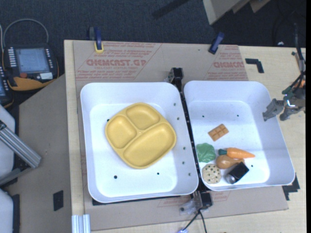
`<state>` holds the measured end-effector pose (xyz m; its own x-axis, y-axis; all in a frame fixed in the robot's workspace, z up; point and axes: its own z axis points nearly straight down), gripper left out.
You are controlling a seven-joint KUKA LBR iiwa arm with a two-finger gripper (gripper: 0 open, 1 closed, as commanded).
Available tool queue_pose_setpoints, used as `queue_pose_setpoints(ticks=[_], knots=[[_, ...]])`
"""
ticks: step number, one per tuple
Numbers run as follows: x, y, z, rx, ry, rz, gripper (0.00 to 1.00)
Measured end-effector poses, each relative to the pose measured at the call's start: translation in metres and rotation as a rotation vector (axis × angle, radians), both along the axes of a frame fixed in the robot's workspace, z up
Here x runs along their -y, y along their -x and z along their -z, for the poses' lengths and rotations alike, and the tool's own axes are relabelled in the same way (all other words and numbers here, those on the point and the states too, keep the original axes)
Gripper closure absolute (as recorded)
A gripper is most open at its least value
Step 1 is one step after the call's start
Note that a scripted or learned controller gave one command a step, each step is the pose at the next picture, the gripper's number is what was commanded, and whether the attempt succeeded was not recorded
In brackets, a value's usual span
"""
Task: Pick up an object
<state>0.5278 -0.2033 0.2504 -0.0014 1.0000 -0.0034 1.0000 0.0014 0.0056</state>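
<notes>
The right bin (252, 93) holds several small items near its front left corner. They are a tan waffle-like cracker (218, 131), a green leafy piece (205, 152), an orange carrot (238, 153), a brown round piece (224, 161), a speckled cookie (211, 174) and a black block (237, 172). My gripper (281, 108) hangs at the right rim of this bin, well to the right of and behind the items, with nothing seen in it.
A yellow divided plate (140, 135) lies in the middle of the left bin (95, 144). A pendant with a screen (30, 64) sits off the bench at the far left. Clamps (98, 39) hold the board's back edge.
</notes>
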Motion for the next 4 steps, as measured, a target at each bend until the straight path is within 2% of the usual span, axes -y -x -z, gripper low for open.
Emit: queue_pose_setpoints(ticks=[1, 2, 4], knots=[[-0.056, -0.023, 0.011, -0.005, -0.004, -0.005, 1.0], [-0.112, -0.031, 0.017, -0.007, -0.005, -0.004, 1.0], [-0.21, -0.07, 0.005, -0.002, -0.004, -0.005, 1.0]])
